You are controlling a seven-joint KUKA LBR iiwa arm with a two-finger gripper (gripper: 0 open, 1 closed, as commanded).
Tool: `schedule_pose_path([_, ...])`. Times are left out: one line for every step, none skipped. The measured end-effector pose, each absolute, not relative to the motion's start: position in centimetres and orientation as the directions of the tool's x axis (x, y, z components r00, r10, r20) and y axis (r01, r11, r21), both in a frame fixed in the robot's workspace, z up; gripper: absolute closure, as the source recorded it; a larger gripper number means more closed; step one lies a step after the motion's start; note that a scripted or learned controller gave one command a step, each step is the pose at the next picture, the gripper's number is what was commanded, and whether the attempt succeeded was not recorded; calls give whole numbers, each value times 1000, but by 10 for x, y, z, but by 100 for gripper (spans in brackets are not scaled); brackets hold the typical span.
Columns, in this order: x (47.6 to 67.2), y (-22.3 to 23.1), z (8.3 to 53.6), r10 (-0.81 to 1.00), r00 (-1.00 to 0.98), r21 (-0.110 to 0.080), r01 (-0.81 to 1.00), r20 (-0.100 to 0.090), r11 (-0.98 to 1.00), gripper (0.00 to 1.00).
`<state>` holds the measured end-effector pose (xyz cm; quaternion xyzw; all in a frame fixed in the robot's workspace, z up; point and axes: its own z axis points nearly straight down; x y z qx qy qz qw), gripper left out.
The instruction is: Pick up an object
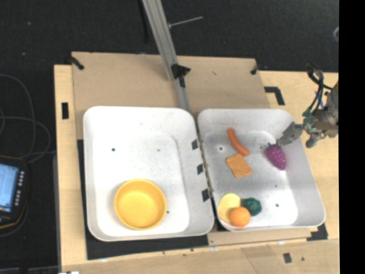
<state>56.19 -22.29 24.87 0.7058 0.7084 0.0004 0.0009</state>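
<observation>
Left bin [100, 124]: white, faint dark speckling. Right bin [302, 201]: white, same speckle.
Bowl [140, 204]: yellow, uniform.
Carrot-shaped piece [238, 141]: orange-red.
Flat square piece [238, 165]: tan-orange.
Grape-like cluster [277, 156]: purple.
Round ball [240, 216]: orange.
Pale disc [229, 201]: light yellow.
Lumpy piece [251, 205]: dark green.
Bench top [125, 81]: light tan, black corner marks.
Slanted pole [162, 39]: grey metal.
Surrounding floor [57, 21]: black.

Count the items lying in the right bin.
6: carrot and cracker mid-bin, purple grapes beside the gripper, yellow lemon, orange and green broccoli near the front edge.
</observation>
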Motion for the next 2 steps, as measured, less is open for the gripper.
schedule_pose_path([562,-223,249,1000,-4,2,1000,-1,4,0])
schedule_pose_path([569,-227,202,1000,-1,-3,1000,-2,1,0])
